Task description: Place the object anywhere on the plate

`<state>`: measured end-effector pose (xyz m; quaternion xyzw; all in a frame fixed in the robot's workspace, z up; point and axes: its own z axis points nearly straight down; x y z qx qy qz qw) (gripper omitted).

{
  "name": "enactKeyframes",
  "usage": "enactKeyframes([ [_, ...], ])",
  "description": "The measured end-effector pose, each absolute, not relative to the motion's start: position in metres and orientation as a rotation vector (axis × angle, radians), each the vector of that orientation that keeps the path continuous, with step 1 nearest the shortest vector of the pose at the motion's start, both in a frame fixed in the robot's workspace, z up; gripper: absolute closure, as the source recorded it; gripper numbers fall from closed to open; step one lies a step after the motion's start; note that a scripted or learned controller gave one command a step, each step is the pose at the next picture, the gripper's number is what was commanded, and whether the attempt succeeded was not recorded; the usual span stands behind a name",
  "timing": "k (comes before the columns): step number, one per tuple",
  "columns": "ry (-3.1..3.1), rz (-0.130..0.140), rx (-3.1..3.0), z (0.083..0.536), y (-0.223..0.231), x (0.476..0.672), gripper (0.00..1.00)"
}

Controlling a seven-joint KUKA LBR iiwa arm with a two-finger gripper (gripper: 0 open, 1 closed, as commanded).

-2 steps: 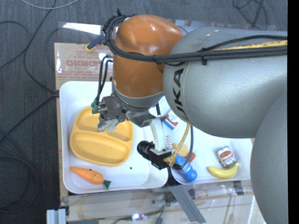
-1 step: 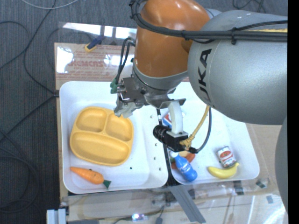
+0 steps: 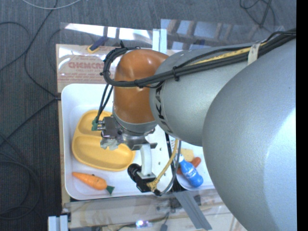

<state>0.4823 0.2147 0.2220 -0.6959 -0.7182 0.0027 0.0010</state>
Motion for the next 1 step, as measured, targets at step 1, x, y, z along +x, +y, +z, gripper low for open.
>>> enactKeyframes([
  [1, -2.192, 0.008, -2.249, 0.2403, 0.1918, 0.5042, 1.0],
])
